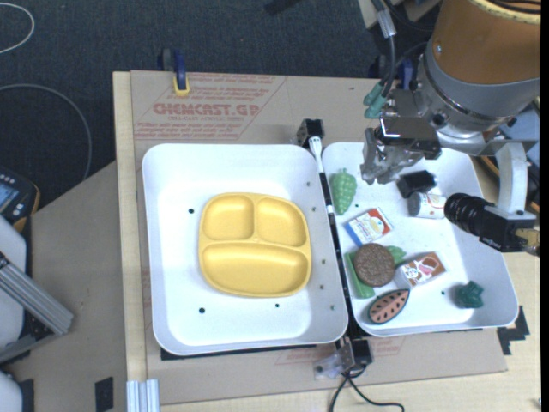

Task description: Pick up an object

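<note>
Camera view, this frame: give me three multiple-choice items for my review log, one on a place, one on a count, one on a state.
1. Where does the yellow plate lie?
A. in the left bin
B. in the right bin
C. on the cardboard outside the bins

2. How many compartments does the yellow plate have?
A. two
B. three
C. five

3. How does the gripper stand to the toys in the right bin?
A. it carries the brown patty over the left bin
B. it presses on the dark green toy in the near right corner
C. it hangs over the far end of the right bin, beside the green leaf toy, nothing seen in its fingers

Answers: 1 A, the plate sits mid left bin. 2 B, two small sections above one long one. 3 C, the brown patty and dark green toy lie apart from it.
</note>
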`<act>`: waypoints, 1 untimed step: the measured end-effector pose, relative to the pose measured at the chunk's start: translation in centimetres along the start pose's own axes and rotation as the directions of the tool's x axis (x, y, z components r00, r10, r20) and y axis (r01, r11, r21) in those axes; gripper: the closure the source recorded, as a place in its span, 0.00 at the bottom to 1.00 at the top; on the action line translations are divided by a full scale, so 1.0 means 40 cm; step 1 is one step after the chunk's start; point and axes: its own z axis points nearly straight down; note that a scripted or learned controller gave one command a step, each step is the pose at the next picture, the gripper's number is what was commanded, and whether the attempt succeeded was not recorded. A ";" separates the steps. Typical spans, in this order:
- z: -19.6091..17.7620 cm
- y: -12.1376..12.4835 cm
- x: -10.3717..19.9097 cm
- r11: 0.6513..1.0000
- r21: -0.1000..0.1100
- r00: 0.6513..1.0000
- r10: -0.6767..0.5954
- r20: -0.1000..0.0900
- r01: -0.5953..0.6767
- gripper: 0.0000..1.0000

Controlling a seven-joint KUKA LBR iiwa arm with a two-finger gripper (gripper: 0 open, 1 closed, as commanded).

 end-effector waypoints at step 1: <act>0.296 0.039 -0.033 1.000 0.001 1.000 -0.007 0.000 0.007 1.00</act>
